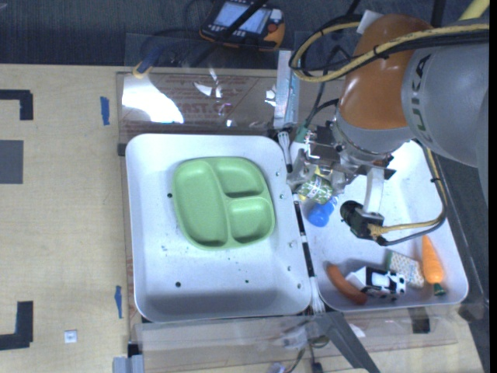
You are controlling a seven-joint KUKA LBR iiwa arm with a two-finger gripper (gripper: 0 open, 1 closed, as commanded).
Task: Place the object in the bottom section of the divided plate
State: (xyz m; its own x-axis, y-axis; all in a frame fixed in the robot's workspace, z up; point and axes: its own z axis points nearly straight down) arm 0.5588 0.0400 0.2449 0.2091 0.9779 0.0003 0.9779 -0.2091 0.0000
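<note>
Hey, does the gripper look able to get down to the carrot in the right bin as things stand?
Probably yes. The carrot lies uncovered by the right bin's far right wall, apart from the sausage and the cow toy. The gripper hangs over that bin's left side; the close wall may crowd it.

The pale wooden counter (54, 231) carries two shallow white plastic bins side by side, their inner rims touching. The left bin (155, 274) sits near the middle of the view; the right bin (454, 282) lies at its three o'clock. Black square marks (19, 103) and short blue tape strips (104, 110) sit on the bare counter toward nine o'clock.
</note>
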